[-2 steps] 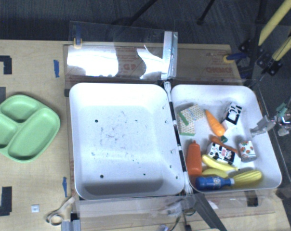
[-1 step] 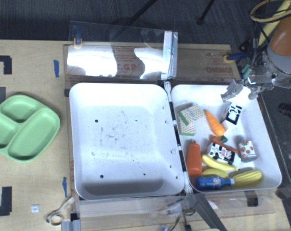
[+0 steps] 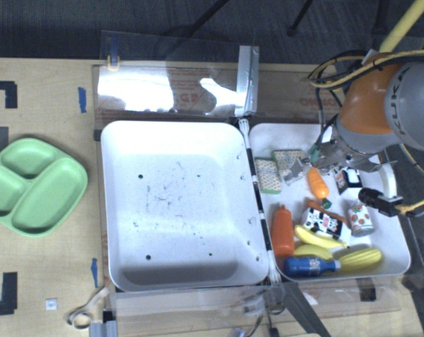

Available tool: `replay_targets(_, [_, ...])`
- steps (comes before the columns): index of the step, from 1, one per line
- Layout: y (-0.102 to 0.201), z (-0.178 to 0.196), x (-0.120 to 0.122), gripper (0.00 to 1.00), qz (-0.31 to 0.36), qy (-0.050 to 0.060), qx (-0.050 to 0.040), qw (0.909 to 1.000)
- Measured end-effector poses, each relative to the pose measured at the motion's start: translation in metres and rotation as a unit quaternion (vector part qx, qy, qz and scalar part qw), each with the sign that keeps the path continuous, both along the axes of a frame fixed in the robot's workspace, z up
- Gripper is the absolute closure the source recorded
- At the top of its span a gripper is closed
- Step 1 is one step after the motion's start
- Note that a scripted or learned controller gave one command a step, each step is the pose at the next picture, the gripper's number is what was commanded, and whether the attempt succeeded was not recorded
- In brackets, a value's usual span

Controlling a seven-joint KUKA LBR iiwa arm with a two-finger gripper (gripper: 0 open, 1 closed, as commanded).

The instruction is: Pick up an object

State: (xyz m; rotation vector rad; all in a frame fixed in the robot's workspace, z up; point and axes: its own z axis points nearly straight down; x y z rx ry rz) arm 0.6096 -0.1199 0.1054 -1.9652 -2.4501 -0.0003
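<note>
Hovering: arm over the far half of the right bin, nothing seen carried.
Near edge, right bin: blue bottle lies flat along the rim, touching two bananas.
Near-left, right bin: orange bottle against the wall shared with the left bin.
Middle, right bin: patterned box; small can to its right.
Far half, right bin: carrot, likeliest target, just below the gripper; green mesh pad to its left.
Tool state: cannot tell whether spread or pressed together, wrist hides it.
Risk: carrot is round and tapered, could roll or squirt out under an off-centre pinch; crowded neighbours could block a descent.
Bench, left edge: green divided plate.
</note>
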Motion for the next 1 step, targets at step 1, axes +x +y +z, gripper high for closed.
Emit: replay_targets(1, [-0.0190, -0.0195, -0.0115, 0.00, 0.064, -0.001, 0.0008, 0.9979])
